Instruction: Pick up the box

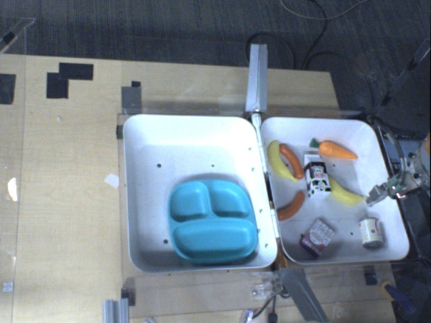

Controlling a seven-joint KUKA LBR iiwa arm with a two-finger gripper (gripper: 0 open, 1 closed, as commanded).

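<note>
Camera view: right bin crowded.
Box: mid-bin, left of gripper.
Gripper: at right rim; open or closed, cannot tell.

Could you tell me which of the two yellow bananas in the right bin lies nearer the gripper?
The yellow banana lying below the orange carrot, its tip almost reaching the gripper. The other banana lies against the bin's left wall, beside a red-orange sausage.

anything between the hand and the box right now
Partly. The hand hovers at the right bin's right edge. The box lies mid-bin, and a banana lies beside it on the hand's side, in the sideways line between them. From straight above, nothing visible covers the box.
</note>
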